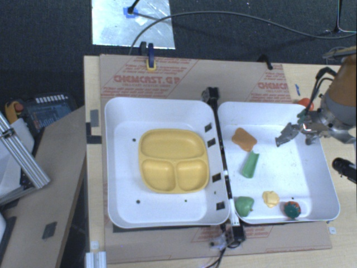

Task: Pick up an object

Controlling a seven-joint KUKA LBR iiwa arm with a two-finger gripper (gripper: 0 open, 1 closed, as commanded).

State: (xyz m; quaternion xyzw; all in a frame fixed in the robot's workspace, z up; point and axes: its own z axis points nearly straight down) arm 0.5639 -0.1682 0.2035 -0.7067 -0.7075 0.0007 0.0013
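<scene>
Both bins (120, 149) are plain white. The left one holds a pale yellow tray (172, 160). In the right bin lie an orange block (244, 139), a green stick (250, 164), a green lump (244, 205), a small yellow piece (270, 199) and a ball (292, 209) mottled red and green. The board (184, 77) under them is tan with red lettering.

Left white bin (120, 166) holds a yellow divided tray (173, 159), three compartments, sitting roughly centered. Bins sit on a cardboard sheet (167, 77) with red print. Yellow-and-blue clamp (150, 57) at the sheet's far edge. Foil-like square (131, 15) on dark carpet beyond, cable (251, 21) running across. Aluminium extrusion (19, 149) lower left, keypad device (47, 108) beside it.
</scene>
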